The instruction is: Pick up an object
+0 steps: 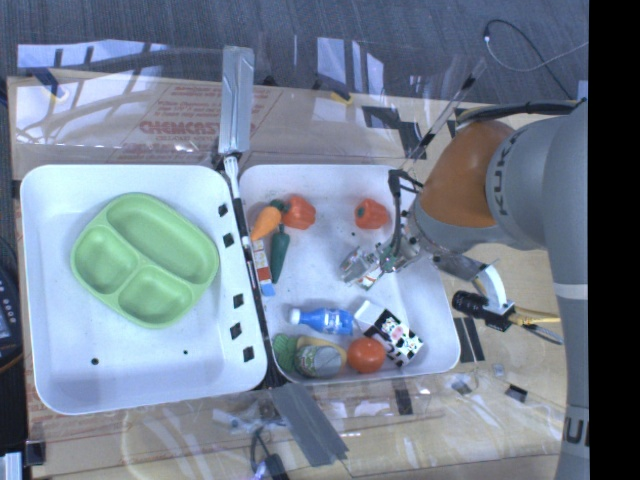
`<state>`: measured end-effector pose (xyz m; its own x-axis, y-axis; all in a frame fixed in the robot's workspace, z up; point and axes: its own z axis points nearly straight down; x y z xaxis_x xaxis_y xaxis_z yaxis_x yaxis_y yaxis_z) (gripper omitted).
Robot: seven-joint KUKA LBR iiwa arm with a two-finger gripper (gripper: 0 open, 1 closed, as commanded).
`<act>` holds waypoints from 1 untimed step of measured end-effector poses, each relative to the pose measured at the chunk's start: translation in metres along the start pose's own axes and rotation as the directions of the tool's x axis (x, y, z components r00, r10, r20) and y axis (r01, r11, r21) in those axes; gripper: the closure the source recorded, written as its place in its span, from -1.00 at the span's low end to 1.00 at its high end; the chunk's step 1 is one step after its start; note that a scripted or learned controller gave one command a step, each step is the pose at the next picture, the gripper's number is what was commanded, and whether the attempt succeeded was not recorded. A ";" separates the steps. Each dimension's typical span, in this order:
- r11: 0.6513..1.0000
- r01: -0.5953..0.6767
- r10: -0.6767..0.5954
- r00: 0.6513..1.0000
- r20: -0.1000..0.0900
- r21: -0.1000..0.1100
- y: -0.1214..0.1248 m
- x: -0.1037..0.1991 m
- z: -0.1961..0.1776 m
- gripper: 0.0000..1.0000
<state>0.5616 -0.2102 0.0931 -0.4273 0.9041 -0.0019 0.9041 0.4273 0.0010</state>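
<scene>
Watching the gripper (362, 266) low over bare floor in the middle of the right bin (330, 183), reached in from the right under the orange-banded wrist. Finger state: cannot tell; the metal parts blur together, and nothing is seen between them. Candidate objects all lie apart from it: an orange-red pepper (372, 213) just up and right, a carrot (266, 221) and a red-orange piece (298, 211) toward the divider, a blue bottle (326, 320) below, then a tomato (366, 355), a black-and-white cow-patterned box (399, 339) and a greenish can (316, 358) crowded along the near wall. The left bin (60, 368) holds a green divided plate (145, 258). Judgement: the pepper is the cleanest target, isolated with room either side. Centre over it, descend straight, close across its narrow width. The near-wall cluster risks a double pick or a wall strike.
</scene>
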 end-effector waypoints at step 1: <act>0.987 -0.158 0.158 0.987 0.000 0.000 0.058 0.003 -0.099 1.00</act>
<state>0.6128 -0.1823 0.1924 -0.2787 0.9604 -0.0012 0.9604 0.2787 0.0009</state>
